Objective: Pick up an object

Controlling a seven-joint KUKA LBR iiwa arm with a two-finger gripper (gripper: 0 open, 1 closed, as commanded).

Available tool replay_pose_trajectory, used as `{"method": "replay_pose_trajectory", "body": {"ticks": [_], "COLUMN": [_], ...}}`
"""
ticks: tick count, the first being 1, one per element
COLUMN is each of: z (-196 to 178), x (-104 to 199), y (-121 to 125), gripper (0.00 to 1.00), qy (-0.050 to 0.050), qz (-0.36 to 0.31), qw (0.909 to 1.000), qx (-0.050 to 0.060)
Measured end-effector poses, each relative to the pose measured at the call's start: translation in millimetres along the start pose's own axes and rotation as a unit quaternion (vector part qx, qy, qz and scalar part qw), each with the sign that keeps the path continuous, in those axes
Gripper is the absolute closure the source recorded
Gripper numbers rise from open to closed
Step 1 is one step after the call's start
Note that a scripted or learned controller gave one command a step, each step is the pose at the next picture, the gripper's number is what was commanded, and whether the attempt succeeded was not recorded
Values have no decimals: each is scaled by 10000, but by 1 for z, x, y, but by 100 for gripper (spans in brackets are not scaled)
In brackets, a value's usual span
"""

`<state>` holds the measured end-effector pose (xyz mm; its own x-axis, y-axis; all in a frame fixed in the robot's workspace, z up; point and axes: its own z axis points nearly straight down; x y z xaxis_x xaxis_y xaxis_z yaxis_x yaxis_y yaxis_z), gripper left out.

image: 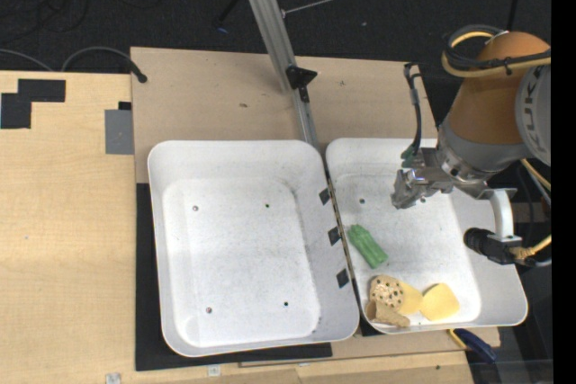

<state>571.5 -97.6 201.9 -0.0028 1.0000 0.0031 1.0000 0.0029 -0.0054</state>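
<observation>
Above the right bin [504, 301], the gripper [407, 193] hangs with nothing between its narrow-set fingers, while a green block [368, 245] lies near the left edge and yellow pieces [430, 301] at its front edge.

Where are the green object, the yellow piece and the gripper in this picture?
green object [367, 245], camera view, middle of its body, in the right bin.
yellow piece [440, 302], camera view, its top face, near the bin's front edge.
gripper [408, 191], camera view, at its fingertips, above the right bin.
</observation>
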Motion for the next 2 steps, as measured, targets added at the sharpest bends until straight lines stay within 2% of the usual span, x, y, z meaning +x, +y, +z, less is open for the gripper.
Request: {"method": "replay_pose_trajectory", "body": {"ticks": [1,2], "z": [-1,-4], "x": [44,103], "y": [-20,-22], "gripper": [100,100], "qy": [-1,2], "qz": [-2,-13], "qw": [10000,10000], "qx": [1,-1]}}
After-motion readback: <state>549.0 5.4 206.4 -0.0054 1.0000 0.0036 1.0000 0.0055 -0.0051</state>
